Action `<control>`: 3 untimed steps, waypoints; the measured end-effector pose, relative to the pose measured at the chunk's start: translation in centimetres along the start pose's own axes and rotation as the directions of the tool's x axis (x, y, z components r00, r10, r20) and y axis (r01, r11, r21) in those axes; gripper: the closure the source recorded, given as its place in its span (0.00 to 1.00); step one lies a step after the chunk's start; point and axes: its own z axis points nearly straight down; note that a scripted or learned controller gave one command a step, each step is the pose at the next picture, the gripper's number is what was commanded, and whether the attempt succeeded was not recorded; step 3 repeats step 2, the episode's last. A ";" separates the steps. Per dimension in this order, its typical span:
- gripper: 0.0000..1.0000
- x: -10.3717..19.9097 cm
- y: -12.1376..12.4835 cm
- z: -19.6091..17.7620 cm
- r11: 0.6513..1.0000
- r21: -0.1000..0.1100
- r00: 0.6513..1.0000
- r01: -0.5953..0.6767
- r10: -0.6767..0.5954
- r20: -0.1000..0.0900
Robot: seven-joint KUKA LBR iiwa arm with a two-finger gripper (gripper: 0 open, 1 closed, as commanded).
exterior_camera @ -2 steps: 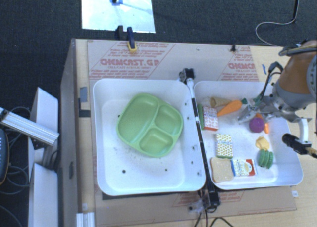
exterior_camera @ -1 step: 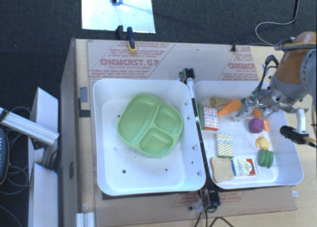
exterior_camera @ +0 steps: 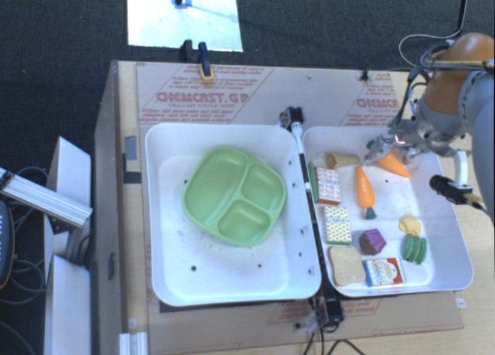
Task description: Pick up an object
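My claw (exterior_camera: pixel 387 147) hangs over the far end of the right bin (exterior_camera: pixel 458 262), and the thing nearest to it is an orange wedge (exterior_camera: pixel 395 165): a small, flat-looking piece, bright orange, broad at one end and narrowing to a point. It lies on the bin floor just below my claw in this view, so close that its upper edge seems to meet the claw's tip, though I cannot tell whether they touch. I cannot tell either whether my claw is apart or together, as the metal parts blur into one another. To the wedge's left, a little lower than my claw, lies a carrot (exterior_camera: pixel 364 189) with its green end pointing away from me. A tan piece (exterior_camera: pixel 340 161) sits further left, beside the bin's wall. Well apart from my claw, in the left bin (exterior_camera: pixel 155 191), rests a green tray (exterior_camera: pixel 234 195).
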 end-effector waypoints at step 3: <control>1.00 7.6 -0.2 -7.9 1.000 -0.006 1.000 0.001 -0.001 0.001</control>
